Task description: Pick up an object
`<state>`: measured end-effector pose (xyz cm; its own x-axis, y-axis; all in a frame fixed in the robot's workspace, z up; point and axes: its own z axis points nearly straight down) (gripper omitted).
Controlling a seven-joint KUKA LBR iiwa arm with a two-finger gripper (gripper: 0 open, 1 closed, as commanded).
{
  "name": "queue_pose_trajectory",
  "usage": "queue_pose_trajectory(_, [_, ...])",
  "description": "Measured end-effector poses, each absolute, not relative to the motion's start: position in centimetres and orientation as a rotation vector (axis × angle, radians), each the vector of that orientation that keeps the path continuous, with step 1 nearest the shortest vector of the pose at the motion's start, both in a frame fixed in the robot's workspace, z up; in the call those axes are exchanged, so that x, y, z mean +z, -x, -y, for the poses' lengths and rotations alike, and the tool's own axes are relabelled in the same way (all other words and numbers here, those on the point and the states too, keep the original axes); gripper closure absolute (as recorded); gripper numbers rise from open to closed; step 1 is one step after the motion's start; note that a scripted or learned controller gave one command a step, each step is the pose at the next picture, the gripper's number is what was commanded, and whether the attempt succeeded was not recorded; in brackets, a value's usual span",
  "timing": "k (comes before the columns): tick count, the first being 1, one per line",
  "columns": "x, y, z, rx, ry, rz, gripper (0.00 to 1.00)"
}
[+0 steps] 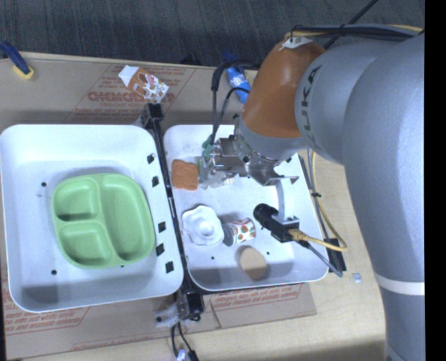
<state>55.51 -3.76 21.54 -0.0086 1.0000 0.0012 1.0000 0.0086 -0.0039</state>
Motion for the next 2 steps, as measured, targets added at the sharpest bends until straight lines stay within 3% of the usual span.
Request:
queue_pose_trajectory(1, [21.5, -55.5, 3.9, 0.004, 2.212, 2.227, 0.00])
queue_pose_trajectory(2, [27.3, -61.9, 7.7, -0.001, 2.215, 2.230, 0.00])
